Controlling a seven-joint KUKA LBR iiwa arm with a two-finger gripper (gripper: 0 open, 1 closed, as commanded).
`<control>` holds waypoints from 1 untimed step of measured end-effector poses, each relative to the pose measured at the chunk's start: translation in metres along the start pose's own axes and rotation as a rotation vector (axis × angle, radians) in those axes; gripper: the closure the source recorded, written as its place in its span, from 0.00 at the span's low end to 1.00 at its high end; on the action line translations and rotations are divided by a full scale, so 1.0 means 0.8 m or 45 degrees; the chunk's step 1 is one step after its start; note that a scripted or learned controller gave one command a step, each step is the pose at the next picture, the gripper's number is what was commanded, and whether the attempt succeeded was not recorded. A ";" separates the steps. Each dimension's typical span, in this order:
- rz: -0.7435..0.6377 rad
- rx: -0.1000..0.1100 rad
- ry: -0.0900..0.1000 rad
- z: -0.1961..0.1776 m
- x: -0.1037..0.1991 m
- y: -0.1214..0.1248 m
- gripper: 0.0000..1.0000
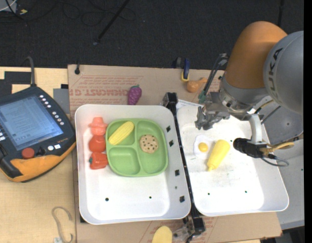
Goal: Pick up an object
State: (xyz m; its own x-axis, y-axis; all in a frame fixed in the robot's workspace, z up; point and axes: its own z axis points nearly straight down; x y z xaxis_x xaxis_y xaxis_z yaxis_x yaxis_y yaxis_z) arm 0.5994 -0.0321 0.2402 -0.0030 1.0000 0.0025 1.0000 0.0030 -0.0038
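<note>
pincer [204, 121] over right bin [267, 196] far edge, grip state cannot tell | yellow bottle [218, 154] lies just below it, untouched | fried egg [202, 147] beside bottle | green tray [138, 148] in left bin [125, 201]

bench [34, 206] — two white bins [125, 206] | teach pendant [29, 130] | purple grapes [134, 94] | cardboard sheet [105, 82]

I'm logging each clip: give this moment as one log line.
gripper: over right bin, nothing visibly held | nearest: fried egg, yellow bottle | left bin: green tray with corn, cookie
</note>
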 end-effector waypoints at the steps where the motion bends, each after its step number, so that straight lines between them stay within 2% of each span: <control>1: 0.000 0.000 -0.001 0.004 0.067 -0.003 1.00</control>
State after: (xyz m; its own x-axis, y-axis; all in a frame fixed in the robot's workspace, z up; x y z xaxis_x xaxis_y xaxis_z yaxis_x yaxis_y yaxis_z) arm 0.5969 0.0214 0.2369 -0.0033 1.0000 0.0021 1.0000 0.0033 -0.0038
